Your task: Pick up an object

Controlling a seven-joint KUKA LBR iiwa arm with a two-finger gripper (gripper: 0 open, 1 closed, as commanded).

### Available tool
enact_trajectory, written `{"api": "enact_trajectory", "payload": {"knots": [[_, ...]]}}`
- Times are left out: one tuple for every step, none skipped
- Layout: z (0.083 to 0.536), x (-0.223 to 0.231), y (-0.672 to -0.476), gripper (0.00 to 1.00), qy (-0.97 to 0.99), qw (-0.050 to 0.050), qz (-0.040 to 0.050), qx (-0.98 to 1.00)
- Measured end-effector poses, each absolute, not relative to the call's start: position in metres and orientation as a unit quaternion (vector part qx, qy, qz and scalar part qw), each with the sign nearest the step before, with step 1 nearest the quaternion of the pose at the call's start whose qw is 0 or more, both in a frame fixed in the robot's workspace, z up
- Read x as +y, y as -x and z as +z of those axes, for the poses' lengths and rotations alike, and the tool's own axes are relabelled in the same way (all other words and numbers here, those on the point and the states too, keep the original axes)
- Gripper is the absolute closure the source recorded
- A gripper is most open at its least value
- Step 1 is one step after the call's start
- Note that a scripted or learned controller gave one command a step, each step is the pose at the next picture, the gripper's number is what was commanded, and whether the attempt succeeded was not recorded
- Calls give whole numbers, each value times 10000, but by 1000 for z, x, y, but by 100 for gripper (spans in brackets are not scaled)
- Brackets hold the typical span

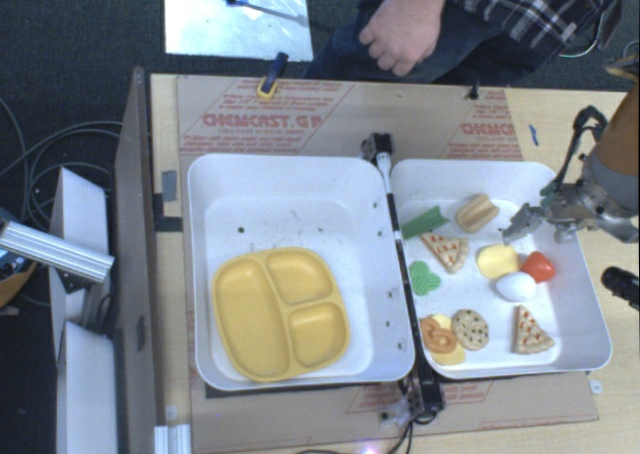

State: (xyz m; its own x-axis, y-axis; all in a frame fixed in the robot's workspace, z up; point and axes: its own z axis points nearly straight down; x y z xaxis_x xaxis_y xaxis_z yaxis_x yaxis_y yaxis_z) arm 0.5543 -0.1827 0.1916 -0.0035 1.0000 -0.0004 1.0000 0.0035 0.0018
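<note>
The right bin (580, 342) holds several toy foods: a bread roll (477, 212), a green stick (421, 222), a pizza slice (445, 250), a yellow lemon (497, 261), a red tomato (538, 266), a white egg (516, 286), a green leaf (425, 279), a cookie (469, 329), an orange piece (438, 334) and a second pizza slice (530, 332). My gripper (541, 227) hangs over the bin's right part, just above the lemon and tomato. Its fingers stand open, with nothing between them.
The left bin (230, 187) carries a yellow divided tray (282, 312). A person's hand (400, 32) and plaid sleeve lean over the bench's far edge. Cables and a metal rail (55, 250) lie to the left of the bench.
</note>
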Motion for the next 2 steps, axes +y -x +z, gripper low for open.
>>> {"api": "enact_trajectory", "payload": {"knots": [[81, -207, -575, 0, -7075, 14, 16, 7067], [250, -152, -622, 0, -7029, 82, 61, 7112]]}}
